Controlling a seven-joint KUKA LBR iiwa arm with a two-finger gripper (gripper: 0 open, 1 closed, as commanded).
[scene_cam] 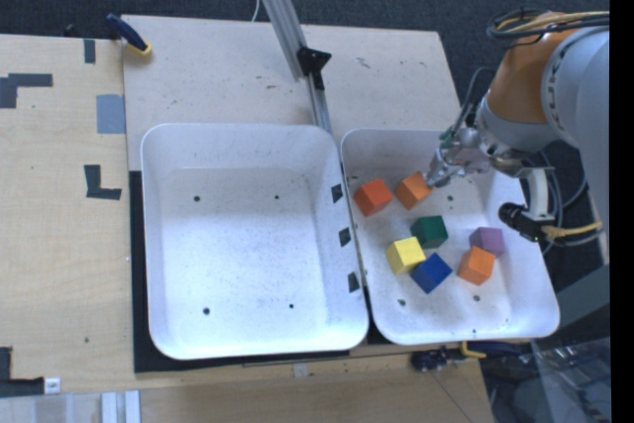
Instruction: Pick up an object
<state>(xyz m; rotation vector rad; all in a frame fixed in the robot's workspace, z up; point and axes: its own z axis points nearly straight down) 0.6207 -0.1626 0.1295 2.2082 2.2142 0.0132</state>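
Right now my claw sits low over the right bin, its tip just beside the upper right edge of an orange block that lies tilted near the back of that bin. The claw and the block look to be touching or nearly so, but whether my fingers are spread or pressed together I cannot tell; they blur into a small dark and grey cluster from this slant, and I see no block between them.

Just to the left of that block lies a second orange block, a shade redder, close to the wall shared with the left bin. Nearer the front of the right bin the others gather: a green block, with a yellow block beside it on the left and a blue block touching the yellow one at its lower right. Further right are a purple block and, just in front of it, a third orange block.

My arm comes in from the right, its orange band above the wrist, with black cables looping beside it. A slanted metal rail runs down to the gap between the bins, and a blue and yellow tool lies at the far left of the bench.
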